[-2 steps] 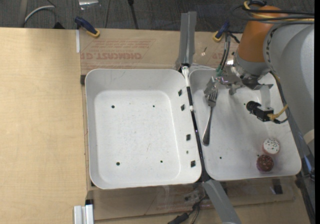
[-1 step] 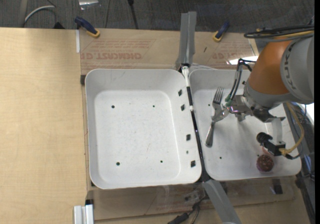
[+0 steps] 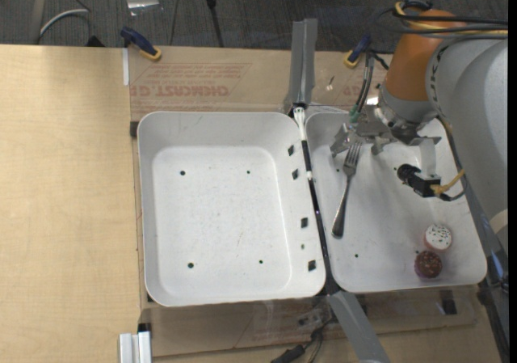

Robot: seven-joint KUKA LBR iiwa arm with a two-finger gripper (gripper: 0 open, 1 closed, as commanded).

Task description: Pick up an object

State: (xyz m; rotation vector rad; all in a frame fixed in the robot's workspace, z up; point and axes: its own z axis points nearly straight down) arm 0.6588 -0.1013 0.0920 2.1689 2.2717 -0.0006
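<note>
A metal fork (image 3: 342,198) is in the right bin (image 3: 380,272), near its left wall, with the tines toward the back and the handle pointing at the front. My gripper (image 3: 358,140) is right over the fork's tine end, at the back left of this bin. Whether it touches the fork I cannot tell. A white speckled ball (image 3: 438,236) and a dark red ball (image 3: 428,264) sit close together in the front right corner of the same bin, well away from the gripper.
The left bin (image 3: 149,192) lies beside the right one, across a black hinged divider (image 3: 309,192). The orange-banded wrist (image 3: 412,62) and the grey arm cover the right bin's back right. A black fitting with a yellow cable (image 3: 418,180) hangs below the wrist.
</note>
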